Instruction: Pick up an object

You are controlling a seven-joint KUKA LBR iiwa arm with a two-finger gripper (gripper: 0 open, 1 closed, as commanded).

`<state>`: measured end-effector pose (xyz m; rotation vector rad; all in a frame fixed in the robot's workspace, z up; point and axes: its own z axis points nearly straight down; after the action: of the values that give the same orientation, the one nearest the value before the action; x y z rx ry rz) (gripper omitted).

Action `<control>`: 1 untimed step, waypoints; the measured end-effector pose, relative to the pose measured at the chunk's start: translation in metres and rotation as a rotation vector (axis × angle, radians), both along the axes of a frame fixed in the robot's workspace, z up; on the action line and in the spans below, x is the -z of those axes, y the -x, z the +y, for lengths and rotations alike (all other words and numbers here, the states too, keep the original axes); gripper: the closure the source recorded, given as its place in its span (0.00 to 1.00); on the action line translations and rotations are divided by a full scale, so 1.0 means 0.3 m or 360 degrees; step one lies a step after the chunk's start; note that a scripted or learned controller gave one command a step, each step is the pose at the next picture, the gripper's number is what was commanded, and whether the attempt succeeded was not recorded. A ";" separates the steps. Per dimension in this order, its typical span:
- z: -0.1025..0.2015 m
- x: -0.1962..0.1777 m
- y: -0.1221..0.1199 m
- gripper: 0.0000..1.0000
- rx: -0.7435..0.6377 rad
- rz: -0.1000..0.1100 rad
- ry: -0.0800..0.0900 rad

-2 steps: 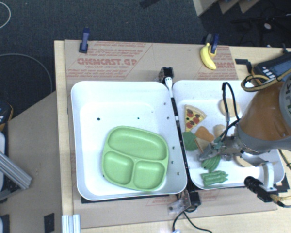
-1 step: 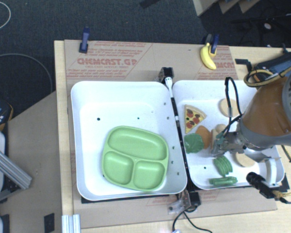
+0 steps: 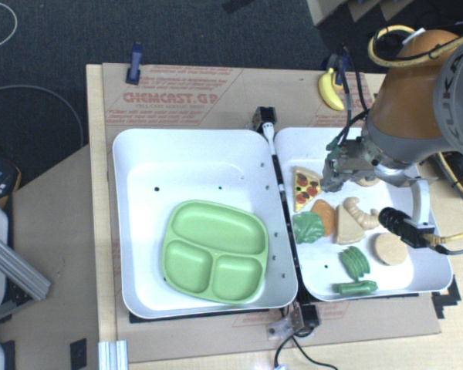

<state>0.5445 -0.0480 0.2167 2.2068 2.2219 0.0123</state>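
Gripper [image 3: 338, 174] low in the right bin [image 3: 428, 280]; jaw state cannot be told. Nothing seen held. Pizza slice [image 3: 305, 187] just beside it, toward the left bin [image 3: 135, 206]. Below: leafy green [image 3: 309, 227], orange piece [image 3: 325, 214], tan figure [image 3: 359, 218], round biscuit [image 3: 390, 248], two green vegetables [image 3: 354, 261]. Left bin holds a green divided tray [image 3: 214, 250]. Risk: crowded toys, so closing may nudge the slice aside or miss.
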 end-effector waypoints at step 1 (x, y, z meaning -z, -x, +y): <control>-0.009 -0.015 0.011 1.00 0.0010 0.0016 -0.0002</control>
<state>0.5411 -0.0508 0.2213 2.2191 2.2205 0.0026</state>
